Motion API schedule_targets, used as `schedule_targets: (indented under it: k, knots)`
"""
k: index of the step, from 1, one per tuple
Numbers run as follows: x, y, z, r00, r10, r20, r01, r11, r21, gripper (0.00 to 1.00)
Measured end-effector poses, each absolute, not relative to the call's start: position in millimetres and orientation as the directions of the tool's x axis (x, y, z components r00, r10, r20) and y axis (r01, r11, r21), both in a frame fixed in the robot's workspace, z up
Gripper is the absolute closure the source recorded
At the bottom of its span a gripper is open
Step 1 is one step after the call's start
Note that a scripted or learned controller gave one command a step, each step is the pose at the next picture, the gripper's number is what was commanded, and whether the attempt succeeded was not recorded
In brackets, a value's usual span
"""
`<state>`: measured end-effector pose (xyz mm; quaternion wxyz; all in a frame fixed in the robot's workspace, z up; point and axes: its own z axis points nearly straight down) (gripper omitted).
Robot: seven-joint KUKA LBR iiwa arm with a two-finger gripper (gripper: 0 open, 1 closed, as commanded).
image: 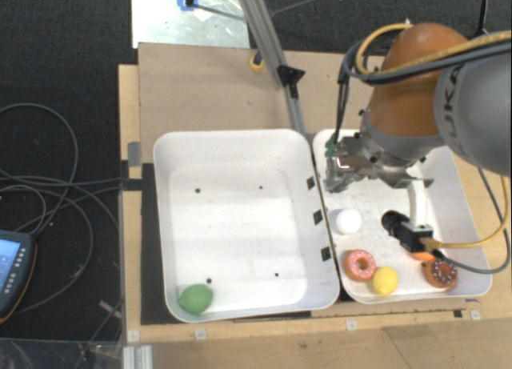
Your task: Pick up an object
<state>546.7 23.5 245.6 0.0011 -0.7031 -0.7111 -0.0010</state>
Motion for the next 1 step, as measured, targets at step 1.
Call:
schedule_targets:
  k: [1]
  knots:
    - [526.9, 79.1, 250.2, -0.012, 1.000, 0.003, 1.000, 0.012, 0.000, 1.00]
